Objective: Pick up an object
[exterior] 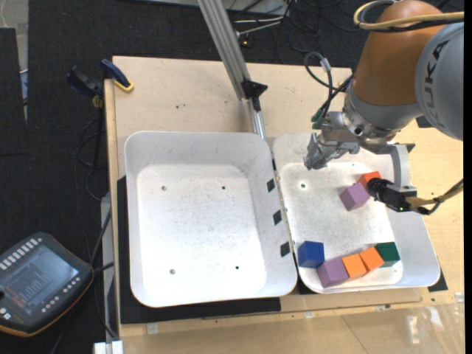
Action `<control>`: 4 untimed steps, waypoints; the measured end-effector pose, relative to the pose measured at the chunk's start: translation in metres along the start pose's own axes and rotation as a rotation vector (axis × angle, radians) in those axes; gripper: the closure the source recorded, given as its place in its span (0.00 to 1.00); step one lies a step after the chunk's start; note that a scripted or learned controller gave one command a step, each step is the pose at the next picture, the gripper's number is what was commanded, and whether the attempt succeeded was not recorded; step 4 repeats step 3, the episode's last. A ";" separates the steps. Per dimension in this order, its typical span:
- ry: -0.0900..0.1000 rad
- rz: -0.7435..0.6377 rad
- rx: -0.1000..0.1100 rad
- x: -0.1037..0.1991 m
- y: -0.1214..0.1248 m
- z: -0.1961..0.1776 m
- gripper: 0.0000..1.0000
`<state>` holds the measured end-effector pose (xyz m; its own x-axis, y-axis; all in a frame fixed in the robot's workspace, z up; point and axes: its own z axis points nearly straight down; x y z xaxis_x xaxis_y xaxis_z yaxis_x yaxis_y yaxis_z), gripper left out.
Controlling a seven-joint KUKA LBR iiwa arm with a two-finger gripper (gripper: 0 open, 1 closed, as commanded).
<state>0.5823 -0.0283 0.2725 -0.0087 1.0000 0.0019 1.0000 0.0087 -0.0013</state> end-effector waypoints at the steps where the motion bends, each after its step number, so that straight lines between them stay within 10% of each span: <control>1: 0.000 0.000 0.002 0.054 -0.013 0.019 1.00; 2: 0.000 -0.001 -0.002 0.108 -0.012 0.019 1.00; 3: -0.002 0.008 -0.002 0.104 -0.012 0.018 0.00; 4: -0.002 0.008 -0.002 0.104 -0.012 0.018 0.00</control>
